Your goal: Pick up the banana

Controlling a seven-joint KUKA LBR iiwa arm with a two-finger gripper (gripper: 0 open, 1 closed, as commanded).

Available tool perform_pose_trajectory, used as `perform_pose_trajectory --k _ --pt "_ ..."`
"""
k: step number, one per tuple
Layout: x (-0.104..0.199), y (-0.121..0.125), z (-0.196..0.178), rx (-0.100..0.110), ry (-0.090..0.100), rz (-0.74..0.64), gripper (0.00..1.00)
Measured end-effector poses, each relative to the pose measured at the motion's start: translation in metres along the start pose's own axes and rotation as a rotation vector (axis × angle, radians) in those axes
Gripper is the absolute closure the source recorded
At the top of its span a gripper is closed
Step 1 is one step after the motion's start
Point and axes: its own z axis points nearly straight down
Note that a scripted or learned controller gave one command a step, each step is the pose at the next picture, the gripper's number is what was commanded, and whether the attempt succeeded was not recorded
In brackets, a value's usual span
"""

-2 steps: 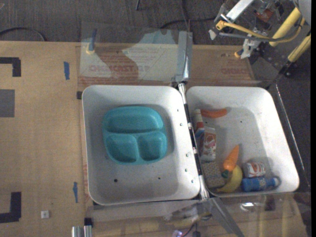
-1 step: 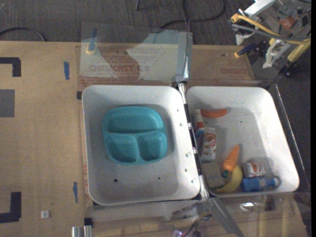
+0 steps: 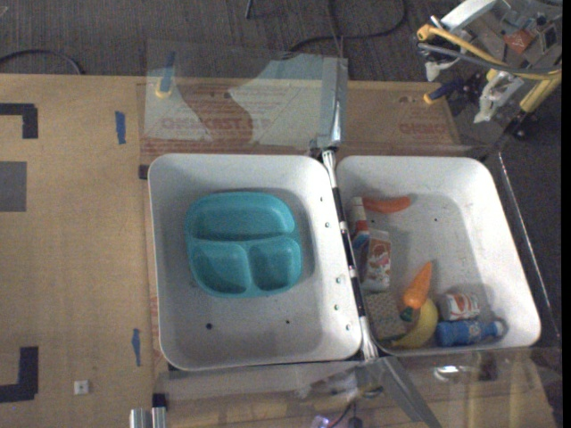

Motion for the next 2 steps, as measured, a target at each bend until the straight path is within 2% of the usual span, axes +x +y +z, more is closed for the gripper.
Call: perform_pose_trajectory --k 1,2 --pt "0.016 -0.018 0.047 0.0 0.0 0.135 0.0" --pt "0.007 -0.01 0.251 0.001 0.001 0.158 0.0"
